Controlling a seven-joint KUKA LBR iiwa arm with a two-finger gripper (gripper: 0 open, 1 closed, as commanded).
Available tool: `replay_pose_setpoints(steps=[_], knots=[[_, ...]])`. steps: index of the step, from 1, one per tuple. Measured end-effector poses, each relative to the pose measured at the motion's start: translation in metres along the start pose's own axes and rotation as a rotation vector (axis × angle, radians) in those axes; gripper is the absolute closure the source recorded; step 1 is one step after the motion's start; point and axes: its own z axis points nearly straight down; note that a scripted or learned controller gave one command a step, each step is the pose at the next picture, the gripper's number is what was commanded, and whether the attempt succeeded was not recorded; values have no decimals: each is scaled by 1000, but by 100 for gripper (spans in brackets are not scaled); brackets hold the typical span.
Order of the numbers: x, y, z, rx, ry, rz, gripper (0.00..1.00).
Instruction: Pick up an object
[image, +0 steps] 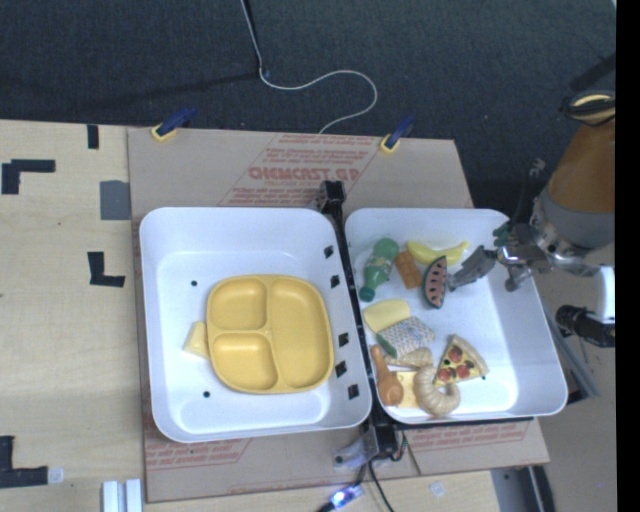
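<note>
The gripper (478, 268) hangs over the right bin (530, 330), just beside the watermelon slice (434, 281). Can't tell if it's open or shut; nothing seen in it. Step: reaching, not grabbing yet. Next: go down onto the slice & squeeze.

You see two white bins, the left bin (160, 300) and the right bin (520, 330), on a tan cardboard sheet (290, 170) printed in red. A yellow divided plate (270, 332) sits in the left one. In the right: a green bottle (378, 266), a yellow banana (438, 250), a red watermelon slice (434, 281) with dark seeds, and a pizza slice (460, 360) dotted red. The arm (585, 180) shows orange over grey.
</note>
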Motion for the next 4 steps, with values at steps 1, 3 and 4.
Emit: replay_pose_setpoints(steps=[1, 3, 4], knots=[[0, 3, -8, -13, -3, -3, 0], [5, 8, 100, -7, -2, -4, 0], [6, 8, 121, -13, -5, -5, 0]])
